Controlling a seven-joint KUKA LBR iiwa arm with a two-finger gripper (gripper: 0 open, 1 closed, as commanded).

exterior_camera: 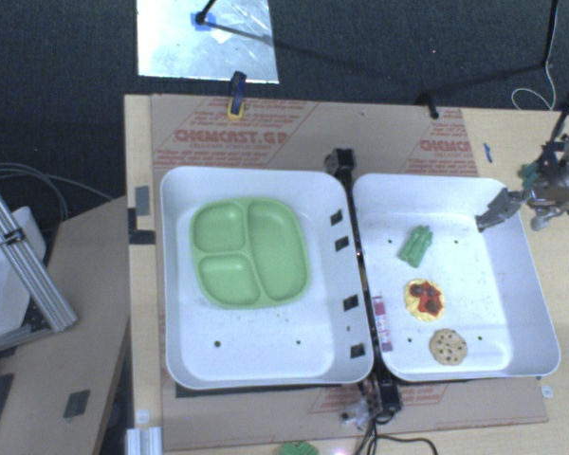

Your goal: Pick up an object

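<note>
While the gripper [512,207] hangs at the far right edge of the right bin [526,282], nothing is picked up yet, so the task looks barely started. Gripper is small and partly blurred against the bin wall; can't tell how it is set, and no object shows in it. Candidate objects all lie in the right bin, left of and nearer the camera than the gripper: green toy [415,245] is closest, off to the gripper's left; pizza-like piece [425,298] with red topping sits further toward the camera and left; cookie [448,347] is furthest, near the bin's front wall. All three apart from each other and from the gripper. A thin pink item [380,318] lies by the divider between bins, well left of the gripper. Left bin [180,282] holds a green divided plate [249,252], well apart. Worktop [294,126] under both bins. Left to do, judging from this: approach, descent, grasp, lift, all of it.
</note>
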